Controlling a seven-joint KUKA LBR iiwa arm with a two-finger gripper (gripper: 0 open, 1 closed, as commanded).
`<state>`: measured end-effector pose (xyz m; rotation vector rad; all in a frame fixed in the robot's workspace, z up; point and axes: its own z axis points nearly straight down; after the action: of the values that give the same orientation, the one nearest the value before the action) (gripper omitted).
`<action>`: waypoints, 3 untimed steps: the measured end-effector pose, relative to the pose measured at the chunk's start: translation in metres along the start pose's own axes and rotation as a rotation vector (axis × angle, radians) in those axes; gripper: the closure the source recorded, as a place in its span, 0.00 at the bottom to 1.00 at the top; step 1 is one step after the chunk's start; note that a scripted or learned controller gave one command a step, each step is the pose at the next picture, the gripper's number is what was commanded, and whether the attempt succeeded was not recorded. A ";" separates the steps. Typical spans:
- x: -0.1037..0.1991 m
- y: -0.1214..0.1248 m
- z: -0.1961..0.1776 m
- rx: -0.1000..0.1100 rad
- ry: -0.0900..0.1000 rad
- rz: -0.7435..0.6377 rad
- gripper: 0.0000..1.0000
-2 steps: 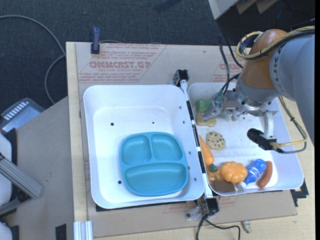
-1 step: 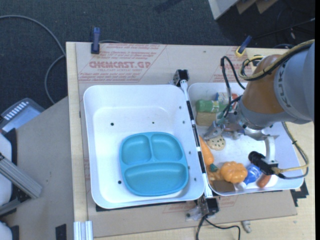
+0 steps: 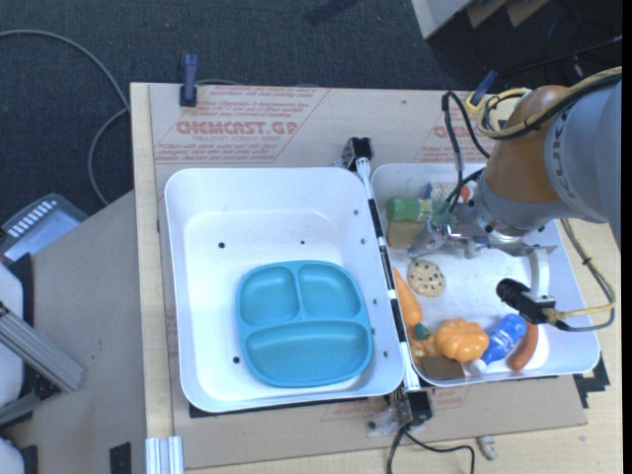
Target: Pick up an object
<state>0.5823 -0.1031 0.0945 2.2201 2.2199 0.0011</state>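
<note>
In the left bin [image 3: 197, 205] we see a blue divided plate [image 3: 303, 322] lying flat near its front, and in the right bin [image 3: 578, 349] a green block [image 3: 405, 208] at the back, a round cookie [image 3: 427, 278], a carrot [image 3: 408, 304], an orange lump [image 3: 462, 340], a blue piece [image 3: 506, 332] and a small sausage [image 3: 524, 348]. Our gripper [image 3: 439, 233] hangs over the back of that right bin, and we cannot tell how it is set or whether it holds anything. The cookie lies just forward of it, nearest, flat on bare white floor with room around it, which we judge the easiest reach.
</note>
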 end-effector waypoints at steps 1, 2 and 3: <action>0.008 -0.029 0.010 0.004 0.002 0.000 0.00; 0.009 -0.037 0.010 0.004 0.002 0.000 0.00; 0.012 -0.011 0.010 0.000 0.000 0.000 0.00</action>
<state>0.5708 -0.0915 0.0845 2.2200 2.2205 0.0010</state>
